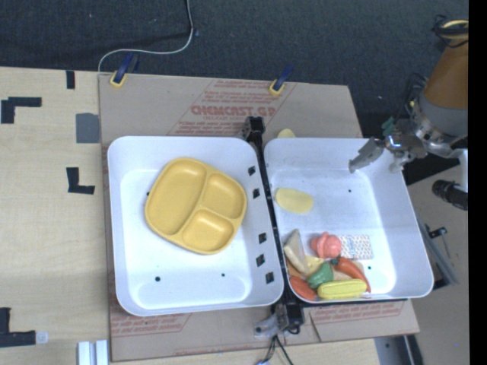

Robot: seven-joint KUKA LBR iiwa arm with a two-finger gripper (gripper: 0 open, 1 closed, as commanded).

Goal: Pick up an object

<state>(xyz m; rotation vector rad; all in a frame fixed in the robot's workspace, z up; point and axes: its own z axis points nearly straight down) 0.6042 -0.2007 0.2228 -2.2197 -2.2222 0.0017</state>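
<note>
The pincer (364, 160) hangs over the far right part of the right bin (396, 204), grasping nothing; whether it is released or clenched I cannot tell at this angle. The likely targets sit well apart from it: a pale yellow toy piece (294, 201) lying alone near the bin's left wall, and a crowded pile of toy food (327, 268) in the near left corner — a pink piece (329, 244), a tan piece (294, 253), a corn cob (341, 288) and orange and green bits pressed together.

To do this step well, I would go for the lone pale piece; it has bare floor on every side, so the arm could come straight down, straddle its short width and close low against the floor; the pile invites a glancing grip on two things at once.

Counted: two white bins side by side on the desk (46, 204); one yellow divided plate (196, 204) with three compartments in the left bin (125, 204); one lone piece; roughly six in the pile — overlaps make that uncertain.
</note>
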